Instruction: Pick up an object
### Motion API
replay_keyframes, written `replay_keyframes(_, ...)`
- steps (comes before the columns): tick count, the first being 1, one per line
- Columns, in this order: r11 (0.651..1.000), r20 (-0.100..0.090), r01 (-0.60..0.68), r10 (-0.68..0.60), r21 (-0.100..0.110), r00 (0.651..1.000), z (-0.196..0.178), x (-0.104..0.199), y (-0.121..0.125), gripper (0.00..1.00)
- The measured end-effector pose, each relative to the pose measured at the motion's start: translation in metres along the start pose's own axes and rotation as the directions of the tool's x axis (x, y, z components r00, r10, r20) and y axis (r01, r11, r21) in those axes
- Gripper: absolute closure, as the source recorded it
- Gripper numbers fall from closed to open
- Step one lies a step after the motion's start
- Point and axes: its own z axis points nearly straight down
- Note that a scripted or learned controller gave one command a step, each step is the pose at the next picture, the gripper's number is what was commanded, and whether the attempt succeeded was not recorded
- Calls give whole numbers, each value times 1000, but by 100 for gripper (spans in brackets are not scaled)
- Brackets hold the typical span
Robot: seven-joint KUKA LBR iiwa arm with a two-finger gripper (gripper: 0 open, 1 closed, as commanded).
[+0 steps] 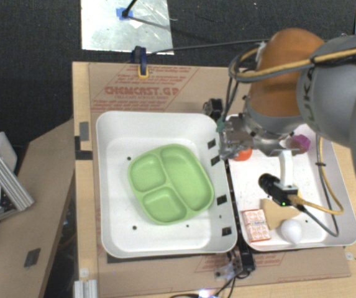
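Nearest to you, at the near edge of the right bin [247,188], lay a white ball [291,230]. Just beside it, toward the left bin [117,166], was a small card with red marks [256,224]. A flat tan piece [279,212] touched both of them, a little further in.

In the left bin, a green plate [170,183] with three parts sat in the middle. It was turned at a slant to the bin's edges.

Further back, your gripper [230,143] hung over the wall where the two bins meet, near their far corners. You could not tell how wide it was open, and nothing could be seen in its grip. A small orange thing [243,154] lay just beside it in the right bin, partly hidden. A purple thing [301,143] lay near the far edge of that bin, half under the grey arm [336,89], with its orange band [283,73].

Behind the bins was brown cardboard with red letters [153,87]. A blue clamp [140,58] held its far edge. Furthest away lay a shiny silver sheet [103,23].
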Motion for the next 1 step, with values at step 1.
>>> replay_keyframes(1, 1000, 0, -2, 2, 2, 1000, 15, 54, -4, 100)
